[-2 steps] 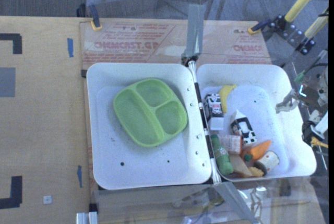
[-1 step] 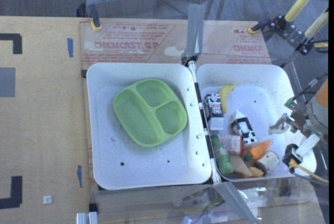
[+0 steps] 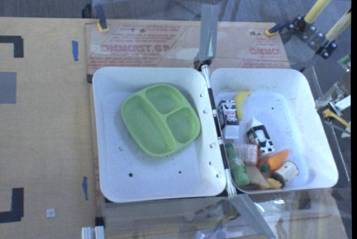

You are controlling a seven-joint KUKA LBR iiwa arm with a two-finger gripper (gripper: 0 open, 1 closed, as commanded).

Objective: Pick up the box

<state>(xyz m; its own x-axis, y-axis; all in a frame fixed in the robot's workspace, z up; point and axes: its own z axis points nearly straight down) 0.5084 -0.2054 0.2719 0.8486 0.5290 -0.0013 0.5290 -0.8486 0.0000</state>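
Box (image 3: pixel 260 138) (upright) in right bin (image 3: pixel 301 87)

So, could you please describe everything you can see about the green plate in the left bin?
The green plate is a light green, rounded-square dish that looks like plastic, with a raised rim and three compartments: one long one along its left side and two smaller ones on its right. Nothing lies in the compartments. It lies flat, right side up, turned slightly askew, in the upper middle of the left bin, resting on the bin's white floor. It touches no other object and stays clear of the bin's walls.
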